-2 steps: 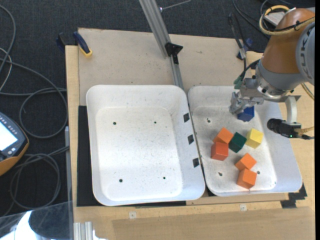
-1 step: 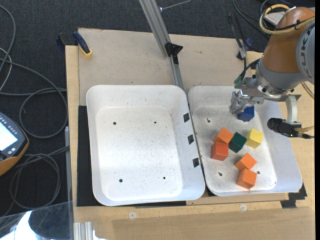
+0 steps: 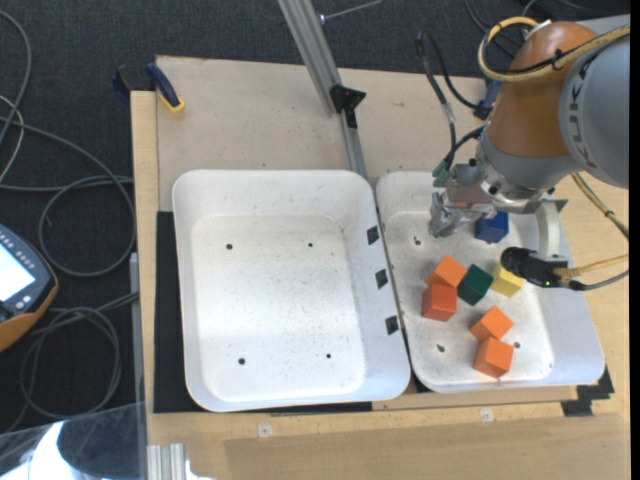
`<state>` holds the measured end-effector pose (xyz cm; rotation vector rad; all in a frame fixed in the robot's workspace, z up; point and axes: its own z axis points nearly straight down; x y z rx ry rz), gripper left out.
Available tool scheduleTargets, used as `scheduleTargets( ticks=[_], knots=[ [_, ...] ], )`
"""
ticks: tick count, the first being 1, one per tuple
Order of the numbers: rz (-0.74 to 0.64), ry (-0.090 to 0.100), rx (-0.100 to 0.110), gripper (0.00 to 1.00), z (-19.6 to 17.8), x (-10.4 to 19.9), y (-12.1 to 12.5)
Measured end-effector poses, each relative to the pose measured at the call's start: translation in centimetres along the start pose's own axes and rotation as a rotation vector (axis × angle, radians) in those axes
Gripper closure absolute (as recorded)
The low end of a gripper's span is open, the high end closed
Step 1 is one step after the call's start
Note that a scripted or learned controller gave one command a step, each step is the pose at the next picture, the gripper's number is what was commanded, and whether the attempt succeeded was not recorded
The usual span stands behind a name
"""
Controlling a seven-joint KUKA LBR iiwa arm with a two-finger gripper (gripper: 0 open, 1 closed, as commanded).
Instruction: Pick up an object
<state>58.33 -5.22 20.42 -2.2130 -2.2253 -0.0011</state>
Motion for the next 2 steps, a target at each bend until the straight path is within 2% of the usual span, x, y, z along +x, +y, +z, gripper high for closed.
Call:
scheduleTargets(
  ticks=[1,2],
  knots=[
    [-0.001,0.0,-0.004,1.0,-1.0,4.8,0.4],
    [-0.002,0.0,-0.005,1.0,-2.8,10.2,-0.4]
  ],
)
